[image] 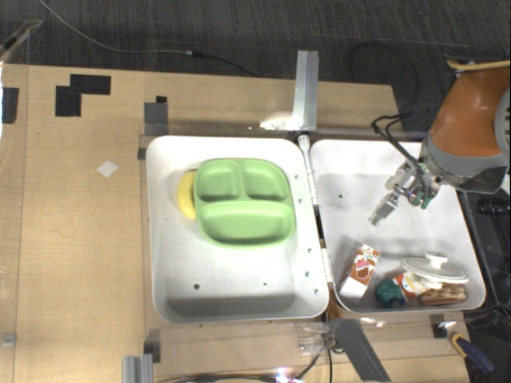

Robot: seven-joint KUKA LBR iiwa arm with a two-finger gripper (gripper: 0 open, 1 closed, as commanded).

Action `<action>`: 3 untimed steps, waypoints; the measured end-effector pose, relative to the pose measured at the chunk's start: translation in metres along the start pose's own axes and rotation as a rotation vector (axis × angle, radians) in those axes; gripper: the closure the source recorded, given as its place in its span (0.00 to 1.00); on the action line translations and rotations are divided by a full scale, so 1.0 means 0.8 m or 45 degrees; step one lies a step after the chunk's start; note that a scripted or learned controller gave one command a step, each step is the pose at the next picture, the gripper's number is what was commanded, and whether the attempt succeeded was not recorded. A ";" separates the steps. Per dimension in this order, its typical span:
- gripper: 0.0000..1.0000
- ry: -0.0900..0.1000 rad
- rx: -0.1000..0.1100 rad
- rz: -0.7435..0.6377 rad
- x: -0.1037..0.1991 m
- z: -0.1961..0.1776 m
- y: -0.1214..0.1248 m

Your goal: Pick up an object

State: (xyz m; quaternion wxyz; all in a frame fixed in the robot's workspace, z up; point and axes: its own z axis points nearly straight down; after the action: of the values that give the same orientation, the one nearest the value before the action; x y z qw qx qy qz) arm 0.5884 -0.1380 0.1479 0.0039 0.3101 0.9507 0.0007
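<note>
In the right bin (351,166) my gripper (386,207) hangs over the bare middle of the floor, its grey fingers pointing down-left with nothing visible between them. Along the bin's near edge lie a small red-and-white carton (362,270), a dark green lump (390,292), a white lidded piece (433,269) and a brown and red item (435,295). The gripper sits above and slightly right of the carton, well apart from it.
The left bin (172,278) holds a green divided tray (243,199) with a yellow object (186,195) poking out at its left side. A metal post (306,86) stands behind the divider between the bins. Black cables run behind the right bin.
</note>
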 end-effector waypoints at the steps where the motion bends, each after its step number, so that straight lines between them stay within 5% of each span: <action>1: 0.00 0.002 0.000 0.069 0.075 -0.007 0.028; 2: 0.00 -0.001 -0.002 -0.233 0.079 -0.049 0.043; 3: 0.00 -0.008 -0.005 -0.178 0.098 0.072 0.012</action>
State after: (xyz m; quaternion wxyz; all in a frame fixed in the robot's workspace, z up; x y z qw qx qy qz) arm 0.5309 -0.0838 0.0896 0.0074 0.2428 0.9700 0.0014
